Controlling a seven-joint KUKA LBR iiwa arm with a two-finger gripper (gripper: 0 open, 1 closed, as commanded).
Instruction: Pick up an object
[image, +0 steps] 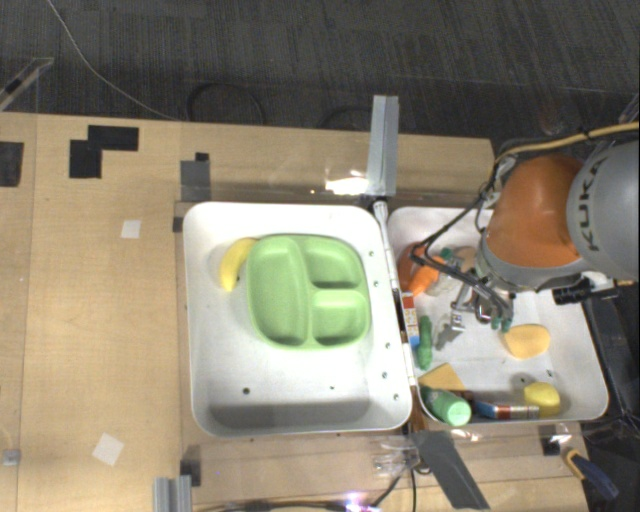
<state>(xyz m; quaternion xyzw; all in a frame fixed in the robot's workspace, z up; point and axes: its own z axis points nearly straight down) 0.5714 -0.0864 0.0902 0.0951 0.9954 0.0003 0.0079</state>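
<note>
Though smooth plastic, compartmented green tray (303, 290)

Your arm (560, 215) ran off frame's right edge; orange band hid back part of right bin (580, 385) from you. Gripper (478, 308) was small tangle of metal against white floor; you could not tell finger state. Orange item (418, 275) under wrist was partly covered, identity unclear. Banana (233, 262) was half tucked behind green tray (305, 290). Green bottle (447, 407) sat partly under tan wedge (443, 378). Red-blue stick (505, 409) was too small for you to name.
</note>
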